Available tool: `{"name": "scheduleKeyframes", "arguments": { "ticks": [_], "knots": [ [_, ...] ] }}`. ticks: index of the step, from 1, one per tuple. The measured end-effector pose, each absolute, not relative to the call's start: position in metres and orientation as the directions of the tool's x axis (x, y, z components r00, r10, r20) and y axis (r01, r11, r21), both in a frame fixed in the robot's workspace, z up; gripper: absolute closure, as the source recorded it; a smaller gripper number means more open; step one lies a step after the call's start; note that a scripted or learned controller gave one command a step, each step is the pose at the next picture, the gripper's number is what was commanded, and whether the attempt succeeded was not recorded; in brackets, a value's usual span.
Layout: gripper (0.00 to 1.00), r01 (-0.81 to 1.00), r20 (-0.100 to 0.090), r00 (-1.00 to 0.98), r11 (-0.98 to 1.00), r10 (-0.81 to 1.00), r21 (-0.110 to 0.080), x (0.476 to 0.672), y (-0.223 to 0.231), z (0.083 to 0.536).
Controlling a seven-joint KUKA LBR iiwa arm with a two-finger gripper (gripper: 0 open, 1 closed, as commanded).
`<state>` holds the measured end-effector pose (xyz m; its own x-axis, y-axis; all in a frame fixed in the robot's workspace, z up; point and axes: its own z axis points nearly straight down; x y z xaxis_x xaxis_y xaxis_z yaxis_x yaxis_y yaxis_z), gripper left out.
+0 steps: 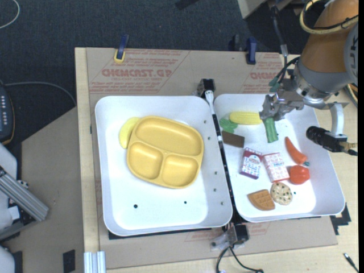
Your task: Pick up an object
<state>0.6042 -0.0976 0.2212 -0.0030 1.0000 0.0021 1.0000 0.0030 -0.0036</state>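
I see open floor along the left bin's [108, 152] front, below the yellow tray [164, 151]; toy food [273, 166] crowds the right bin [327, 175].

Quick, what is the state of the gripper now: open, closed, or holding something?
Gripper: over the right bin, at the green stick beside the corn; open or closed cannot be told.

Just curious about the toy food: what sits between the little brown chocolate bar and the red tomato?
In the camera view, two small cartons lie side by side between the chocolate bar and the tomato: a purple carton and a red carton.
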Motion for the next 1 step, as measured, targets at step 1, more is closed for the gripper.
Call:
{"name": "scheduleKeyframes", "arguments": {
  "ticks": [1],
  "knots": [
    [1.0,1.0,0.003,-0.004,0.004,1.0,-0.003,0.5714,-0.0568,0.2344]
  ]
}}
